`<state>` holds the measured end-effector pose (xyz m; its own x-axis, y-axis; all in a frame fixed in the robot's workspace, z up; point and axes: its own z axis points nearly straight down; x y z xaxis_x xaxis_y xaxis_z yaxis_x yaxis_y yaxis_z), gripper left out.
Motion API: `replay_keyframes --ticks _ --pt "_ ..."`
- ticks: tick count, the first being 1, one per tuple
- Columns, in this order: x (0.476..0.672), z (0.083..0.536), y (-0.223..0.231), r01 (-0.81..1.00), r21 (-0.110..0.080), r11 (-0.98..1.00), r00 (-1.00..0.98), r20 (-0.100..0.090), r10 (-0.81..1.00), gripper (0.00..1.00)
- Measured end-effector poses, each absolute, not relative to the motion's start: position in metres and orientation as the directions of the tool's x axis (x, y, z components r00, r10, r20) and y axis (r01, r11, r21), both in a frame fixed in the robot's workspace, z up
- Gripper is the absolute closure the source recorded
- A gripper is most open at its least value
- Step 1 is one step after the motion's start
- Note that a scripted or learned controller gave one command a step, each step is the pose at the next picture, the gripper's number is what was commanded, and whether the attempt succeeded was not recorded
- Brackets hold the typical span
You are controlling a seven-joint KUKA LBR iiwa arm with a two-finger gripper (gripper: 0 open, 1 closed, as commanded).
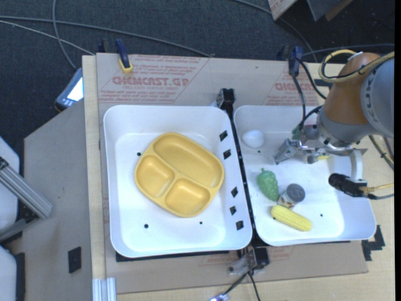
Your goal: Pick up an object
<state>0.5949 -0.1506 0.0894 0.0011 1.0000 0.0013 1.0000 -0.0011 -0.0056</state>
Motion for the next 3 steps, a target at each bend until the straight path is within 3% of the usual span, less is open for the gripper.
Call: replay_keyframes --ticks 1,2,3 --pt "0.595 0.085 -0.15 1.0 -0.003 0.0 0.0 0.002 1.0 0.0" --pt "0.596 0.096 -0.15 1.0 -0.001 0.0 0.0 0.002 1.0 1.0" --pt "0.594 0.141 -0.153 1.0 0.005 -0.001 0.001 -0.001 1.0 1.0"
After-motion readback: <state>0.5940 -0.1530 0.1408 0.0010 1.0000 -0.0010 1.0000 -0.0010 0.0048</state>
